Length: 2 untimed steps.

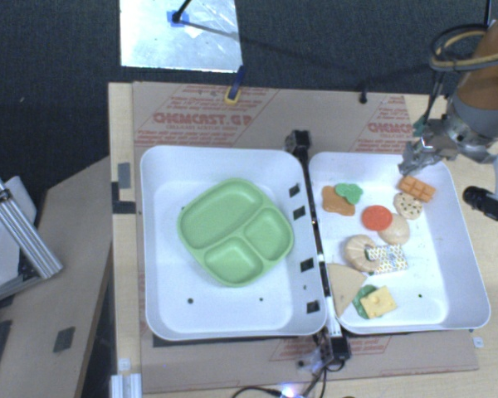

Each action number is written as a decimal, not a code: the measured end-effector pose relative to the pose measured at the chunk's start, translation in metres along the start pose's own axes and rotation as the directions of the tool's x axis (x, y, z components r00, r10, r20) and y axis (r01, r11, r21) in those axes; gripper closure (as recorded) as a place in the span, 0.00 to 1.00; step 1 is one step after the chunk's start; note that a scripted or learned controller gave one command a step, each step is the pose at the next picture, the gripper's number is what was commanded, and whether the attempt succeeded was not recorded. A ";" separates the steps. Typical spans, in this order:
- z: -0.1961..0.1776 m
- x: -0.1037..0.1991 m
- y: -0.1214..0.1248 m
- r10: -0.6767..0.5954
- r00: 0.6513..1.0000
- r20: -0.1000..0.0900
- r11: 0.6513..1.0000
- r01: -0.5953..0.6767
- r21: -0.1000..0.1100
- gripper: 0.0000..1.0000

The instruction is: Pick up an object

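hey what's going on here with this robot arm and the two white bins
A grey robot arm with an orange band reaches in from the right, its gripper hovering at the far edge of the right white bin, just above an orange waffle-like toy. That bin holds a scatter of toy food, including a red disc and a yellow block. The left white bin holds a green divided plate. Nothing appears to be lifted yet.

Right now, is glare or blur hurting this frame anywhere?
Camera view: glare washes out the shiny sheet at top; the gripper and small food items in the right bin look soft; the green plate reads clearly.
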<state>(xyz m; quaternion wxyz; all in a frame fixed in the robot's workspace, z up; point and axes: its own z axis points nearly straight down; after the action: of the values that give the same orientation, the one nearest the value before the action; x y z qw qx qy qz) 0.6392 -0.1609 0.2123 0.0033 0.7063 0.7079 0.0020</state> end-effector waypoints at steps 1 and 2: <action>-0.013 0.000 0.001 -0.003 1.000 -0.001 1.000 0.003 0.003 1.00; -0.010 0.049 0.016 -0.007 1.000 -0.002 1.000 0.007 0.004 1.00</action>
<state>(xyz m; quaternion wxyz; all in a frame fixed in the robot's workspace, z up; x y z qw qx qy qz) 0.6549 -0.1122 0.2219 0.0011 0.7039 0.7103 0.0015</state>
